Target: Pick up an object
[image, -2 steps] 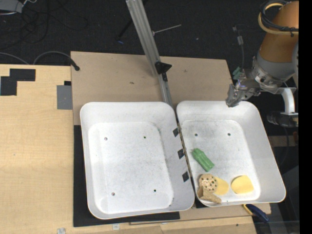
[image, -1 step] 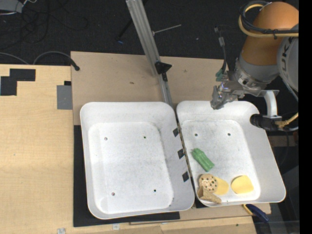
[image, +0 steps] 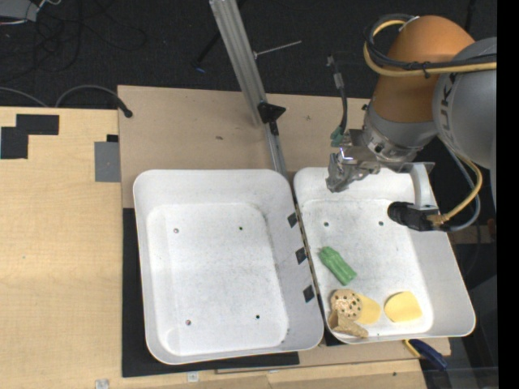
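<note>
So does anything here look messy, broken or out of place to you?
Nothing looks broken or spilled. The green object, the cookie-like piece and the yellow piece all sit bunched toward the near end of the right bin, far from the gripper hovering at its far end.

Light wood bench (image: 57, 241); dark floor (image: 122, 23), cables (image: 49, 6).

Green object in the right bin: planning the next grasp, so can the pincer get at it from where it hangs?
Probably yes: the green object lies apart from the other pieces, with bare bin floor between it and the pincer.
</note>
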Motion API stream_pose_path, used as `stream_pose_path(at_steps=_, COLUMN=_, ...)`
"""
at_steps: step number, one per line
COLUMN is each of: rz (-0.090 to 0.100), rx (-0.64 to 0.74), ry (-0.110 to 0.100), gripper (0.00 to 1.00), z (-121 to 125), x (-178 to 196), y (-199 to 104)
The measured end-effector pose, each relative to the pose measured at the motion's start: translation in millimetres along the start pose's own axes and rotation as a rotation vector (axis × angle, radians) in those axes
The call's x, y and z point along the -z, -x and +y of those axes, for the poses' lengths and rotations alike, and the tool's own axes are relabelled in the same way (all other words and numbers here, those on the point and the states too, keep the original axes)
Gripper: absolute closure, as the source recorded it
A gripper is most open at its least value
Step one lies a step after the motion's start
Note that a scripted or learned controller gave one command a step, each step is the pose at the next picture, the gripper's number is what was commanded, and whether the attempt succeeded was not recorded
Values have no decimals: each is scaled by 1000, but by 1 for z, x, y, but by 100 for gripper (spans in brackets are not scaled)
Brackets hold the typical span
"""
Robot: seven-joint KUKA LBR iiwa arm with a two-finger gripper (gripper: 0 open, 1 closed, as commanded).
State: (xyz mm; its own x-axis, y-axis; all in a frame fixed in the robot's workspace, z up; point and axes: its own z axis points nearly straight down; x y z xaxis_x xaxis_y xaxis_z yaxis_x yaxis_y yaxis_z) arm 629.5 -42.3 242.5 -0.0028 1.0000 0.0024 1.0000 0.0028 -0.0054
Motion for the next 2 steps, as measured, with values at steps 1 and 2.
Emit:
stream_pose_path(at_steps=1, rz=0, rx=1, ry=1, gripper=100, z=-24, x=4, y=-48)
stream_pose_path(at_steps=2, rz=-1, rx=0, ry=-2, gripper=100, z=-41, x=-12, y=-94)
